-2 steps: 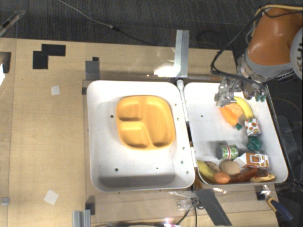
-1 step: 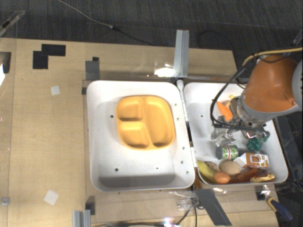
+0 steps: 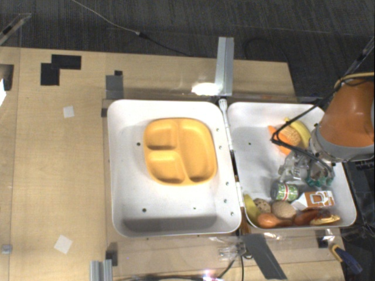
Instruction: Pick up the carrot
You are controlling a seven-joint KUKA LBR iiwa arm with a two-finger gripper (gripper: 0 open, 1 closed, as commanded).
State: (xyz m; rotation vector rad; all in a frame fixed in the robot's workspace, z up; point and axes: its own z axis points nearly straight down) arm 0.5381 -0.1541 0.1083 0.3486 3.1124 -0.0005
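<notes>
We see the gripper (image 3: 303, 171) lowered into the right bin (image 3: 252, 119), beside a green can (image 3: 286, 191); we cannot tell its state. The carrot (image 3: 280, 139) lies near the bin's far side, up and left of the gripper, next to a yellow banana (image 3: 300, 132). The left bin (image 3: 126, 157) holds a yellow divided tray (image 3: 177, 150).

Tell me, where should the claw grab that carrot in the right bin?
Probably from above, at the carrot's free left end. It lies flat beside the banana, with its right part under the arm, so the left tip looks easiest for the gripper.
</notes>
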